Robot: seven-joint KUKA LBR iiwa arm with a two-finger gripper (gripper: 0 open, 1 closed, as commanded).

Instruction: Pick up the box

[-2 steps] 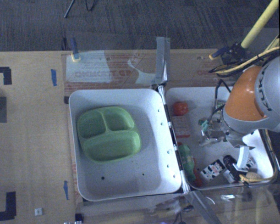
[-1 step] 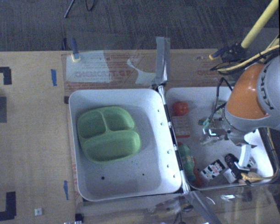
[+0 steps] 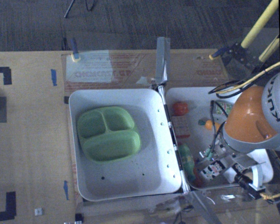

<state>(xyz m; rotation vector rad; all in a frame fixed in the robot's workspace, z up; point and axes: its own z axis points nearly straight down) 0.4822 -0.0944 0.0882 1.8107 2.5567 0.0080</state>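
1. The arm [image 3: 250,119] reaches down into the right bin [image 3: 194,96] from the worktop's right edge, its orange band sitting over most of that bin.
2. The gripper [image 3: 214,165] is low near the right bin's front edge — whether it is spread or pressed together, I cannot tell.
3. The box? Hard call. A small pale carton-like thing [image 3: 181,126] lies along the right bin's left wall, just below a red round object [image 3: 180,108]; that looks the likeliest candidate.
4. A green item [image 3: 186,159] lies just beside the gripper, nearer than that carton.
5. The left bin [image 3: 151,175] carries a green divided tray [image 3: 108,132] — well apart.
6. Risk: the gripper could close on the green item instead, or jam the carton against the wall.
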